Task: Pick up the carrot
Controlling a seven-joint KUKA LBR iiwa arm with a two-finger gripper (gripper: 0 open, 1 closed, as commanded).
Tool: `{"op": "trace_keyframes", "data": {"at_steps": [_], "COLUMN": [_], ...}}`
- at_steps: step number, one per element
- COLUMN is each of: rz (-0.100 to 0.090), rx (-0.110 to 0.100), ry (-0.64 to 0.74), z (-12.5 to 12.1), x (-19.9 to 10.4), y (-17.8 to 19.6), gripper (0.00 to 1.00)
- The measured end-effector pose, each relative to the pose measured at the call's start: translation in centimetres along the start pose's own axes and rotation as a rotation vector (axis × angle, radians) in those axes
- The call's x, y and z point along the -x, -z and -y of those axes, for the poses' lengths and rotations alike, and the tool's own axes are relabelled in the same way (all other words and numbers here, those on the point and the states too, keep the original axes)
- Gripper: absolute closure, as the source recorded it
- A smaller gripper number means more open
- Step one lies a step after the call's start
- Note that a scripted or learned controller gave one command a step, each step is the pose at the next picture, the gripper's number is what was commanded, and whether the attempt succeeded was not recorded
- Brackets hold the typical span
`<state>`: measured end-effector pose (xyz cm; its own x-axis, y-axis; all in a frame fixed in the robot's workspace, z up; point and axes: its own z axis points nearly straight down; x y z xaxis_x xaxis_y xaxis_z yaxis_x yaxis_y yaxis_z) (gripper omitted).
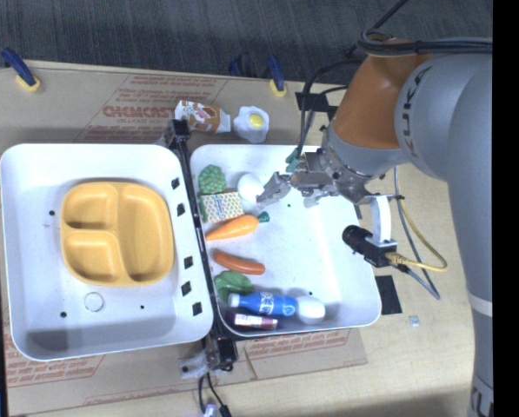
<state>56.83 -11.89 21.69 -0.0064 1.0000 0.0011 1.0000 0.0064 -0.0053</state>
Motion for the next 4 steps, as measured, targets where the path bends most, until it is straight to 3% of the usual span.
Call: {"op": "trace_keyframes", "data": {"at_steps": [1,2,3,4], "rz": [0.002,0.001,0.001,0.001], "rx": [0.010,0.009,0.000,0.001], "ry": [0.018,0.023,0.048,0.047], "z": [-3.7,-3.8,0.2,0.2], "x": [0.3,0.2,1.4,1.4], "y": [-12.1,-11.0,-12.6,-12.6], "gripper": [0.00,1.00,1.00,0.00]}}
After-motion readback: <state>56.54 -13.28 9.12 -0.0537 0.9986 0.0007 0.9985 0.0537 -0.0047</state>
